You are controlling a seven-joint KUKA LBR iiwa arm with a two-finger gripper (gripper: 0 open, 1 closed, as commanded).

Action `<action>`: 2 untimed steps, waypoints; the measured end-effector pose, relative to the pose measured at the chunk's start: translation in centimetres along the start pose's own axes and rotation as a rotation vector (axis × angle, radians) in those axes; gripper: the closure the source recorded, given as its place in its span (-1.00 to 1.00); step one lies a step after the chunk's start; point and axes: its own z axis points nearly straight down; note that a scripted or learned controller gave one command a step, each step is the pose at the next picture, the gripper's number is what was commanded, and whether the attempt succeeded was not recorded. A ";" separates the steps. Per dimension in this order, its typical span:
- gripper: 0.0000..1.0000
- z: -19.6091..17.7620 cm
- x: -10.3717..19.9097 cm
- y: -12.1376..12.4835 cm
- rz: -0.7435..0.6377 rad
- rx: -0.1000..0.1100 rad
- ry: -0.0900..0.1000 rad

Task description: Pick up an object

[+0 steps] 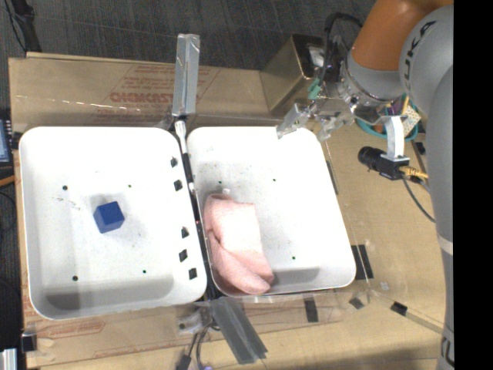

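In the left bin [46, 206] a small blue cube [109, 216] lies alone on the white floor, a little left of the middle. In the right bin [308, 206] a folded pink cloth [235, 241] lies near the dividing wall, toward the front. The hand [306, 126] hovers over the far right corner of this bin, its two fingers apart and holding nothing.

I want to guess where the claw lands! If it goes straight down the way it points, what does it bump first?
Probably the top rim of the right bin. The gripper, fingers open, hangs above that edge, far from the pink cloth. Depth is hard to judge.
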 end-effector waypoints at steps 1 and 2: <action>-1.00 7.6 2.5 -8.5 0.183 0.000 0.000; -1.00 18.9 5.1 -4.4 0.065 -0.003 0.000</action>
